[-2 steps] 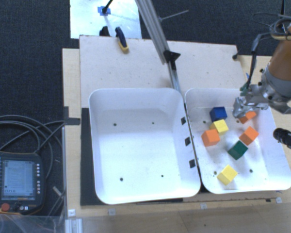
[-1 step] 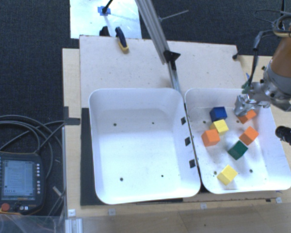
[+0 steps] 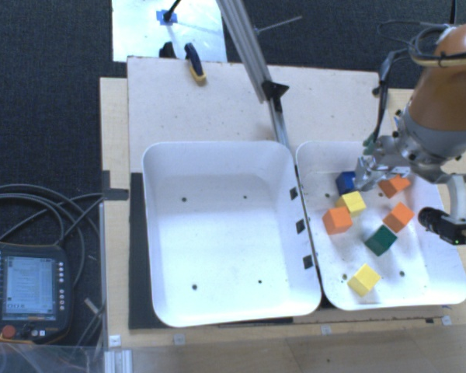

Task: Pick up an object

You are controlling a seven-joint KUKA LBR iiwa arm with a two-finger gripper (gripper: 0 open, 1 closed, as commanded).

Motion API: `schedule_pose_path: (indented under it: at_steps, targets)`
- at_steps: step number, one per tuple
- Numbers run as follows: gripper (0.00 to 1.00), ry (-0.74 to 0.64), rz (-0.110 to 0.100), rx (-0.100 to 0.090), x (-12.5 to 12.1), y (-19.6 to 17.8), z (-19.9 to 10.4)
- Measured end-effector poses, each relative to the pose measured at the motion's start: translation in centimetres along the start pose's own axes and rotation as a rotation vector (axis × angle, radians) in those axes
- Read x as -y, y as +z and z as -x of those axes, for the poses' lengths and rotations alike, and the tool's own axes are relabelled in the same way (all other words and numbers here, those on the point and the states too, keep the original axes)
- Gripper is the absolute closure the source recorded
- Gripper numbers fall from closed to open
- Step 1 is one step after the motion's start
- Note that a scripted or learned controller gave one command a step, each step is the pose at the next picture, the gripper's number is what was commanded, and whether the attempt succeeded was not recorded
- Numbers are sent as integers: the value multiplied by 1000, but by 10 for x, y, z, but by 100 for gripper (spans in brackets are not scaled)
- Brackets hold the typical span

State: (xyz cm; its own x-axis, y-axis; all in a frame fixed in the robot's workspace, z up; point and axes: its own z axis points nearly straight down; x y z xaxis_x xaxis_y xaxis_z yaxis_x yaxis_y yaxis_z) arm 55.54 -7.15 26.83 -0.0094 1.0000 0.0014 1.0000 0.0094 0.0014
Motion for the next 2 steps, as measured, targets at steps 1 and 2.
schedule_pose_path:
  at_steps: [1, 2]
  targets:
    - [100, -2, 0, 0, 14, 7, -58]
    - [100, -2, 1, -1, 9, 8, -110]
